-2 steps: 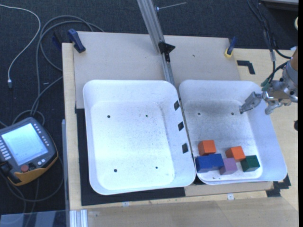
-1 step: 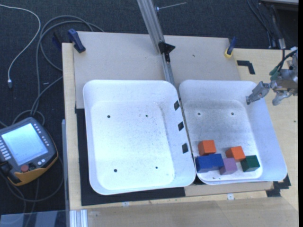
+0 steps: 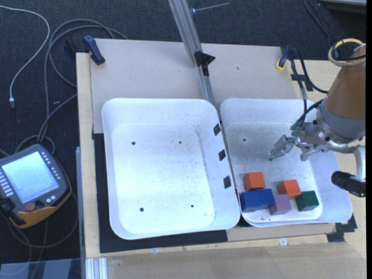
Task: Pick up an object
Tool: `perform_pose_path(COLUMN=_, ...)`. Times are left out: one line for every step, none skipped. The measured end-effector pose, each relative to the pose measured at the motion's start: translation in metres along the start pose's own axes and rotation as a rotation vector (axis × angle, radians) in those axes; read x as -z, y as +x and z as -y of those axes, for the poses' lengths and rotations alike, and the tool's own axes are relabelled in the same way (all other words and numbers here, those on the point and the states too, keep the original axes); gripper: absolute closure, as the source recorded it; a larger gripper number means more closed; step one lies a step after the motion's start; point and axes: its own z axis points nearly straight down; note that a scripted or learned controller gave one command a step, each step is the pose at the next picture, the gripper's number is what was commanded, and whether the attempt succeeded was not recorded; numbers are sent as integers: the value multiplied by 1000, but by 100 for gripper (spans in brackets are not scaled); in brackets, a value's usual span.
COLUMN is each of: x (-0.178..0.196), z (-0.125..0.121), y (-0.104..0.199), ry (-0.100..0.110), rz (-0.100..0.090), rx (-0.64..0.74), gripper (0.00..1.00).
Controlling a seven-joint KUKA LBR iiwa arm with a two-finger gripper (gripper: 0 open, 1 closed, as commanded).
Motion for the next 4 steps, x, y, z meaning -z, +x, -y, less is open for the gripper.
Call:
perform_pose_path(x=-91, z=4, y=50, ry=0, rz=1, rx=-1, gripper=0)
perform_pose_path(x=-76, z=1, y=47, ry=-12, rz=5, rx=-5, gripper=100)
perform_pose_path(x=-95, z=39, y=43, ry=-24, rz=8, rx=-6, gripper=100)
perform_pose_path(x=-96, z=40, y=43, ry=-21, rz=8, rx=-3, gripper=0)
